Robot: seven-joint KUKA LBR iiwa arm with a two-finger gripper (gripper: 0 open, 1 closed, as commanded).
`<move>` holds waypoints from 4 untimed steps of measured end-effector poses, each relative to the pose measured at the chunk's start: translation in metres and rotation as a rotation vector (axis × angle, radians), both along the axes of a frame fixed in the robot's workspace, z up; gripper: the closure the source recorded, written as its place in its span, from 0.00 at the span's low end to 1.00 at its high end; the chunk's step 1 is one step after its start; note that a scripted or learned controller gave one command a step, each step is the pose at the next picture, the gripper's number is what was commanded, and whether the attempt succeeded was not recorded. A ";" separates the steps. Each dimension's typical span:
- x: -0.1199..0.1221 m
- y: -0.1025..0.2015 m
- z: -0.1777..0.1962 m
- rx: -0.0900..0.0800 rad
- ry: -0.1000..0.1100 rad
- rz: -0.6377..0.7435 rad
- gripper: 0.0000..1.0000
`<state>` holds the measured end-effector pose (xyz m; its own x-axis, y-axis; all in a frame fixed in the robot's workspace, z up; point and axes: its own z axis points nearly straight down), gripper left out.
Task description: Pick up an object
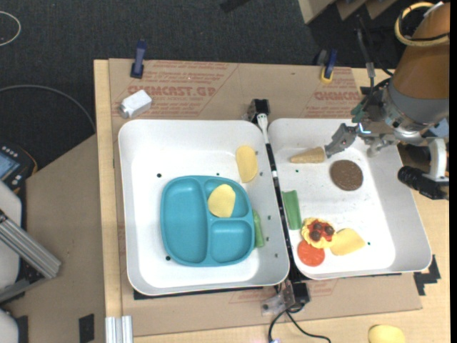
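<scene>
Brown cookie (347, 174), the one nearest target, lies just below my fingers (340, 141), which hover over the right of two bins (400, 213) and whose opening I cannot tell, so I judge the approach underway, needing a short drop next.

Faint red lettering printed across the cardboard surface (214, 84) behind the bins, mirrored and too blurred to read.
</scene>
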<state>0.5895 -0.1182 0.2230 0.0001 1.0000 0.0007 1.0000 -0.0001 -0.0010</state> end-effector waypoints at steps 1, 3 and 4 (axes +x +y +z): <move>0.020 0.018 0.256 -0.005 -0.023 0.004 0.00; -0.018 -0.033 0.110 0.002 0.014 -0.006 1.00; 0.042 -0.060 0.025 -0.001 0.001 -0.001 1.00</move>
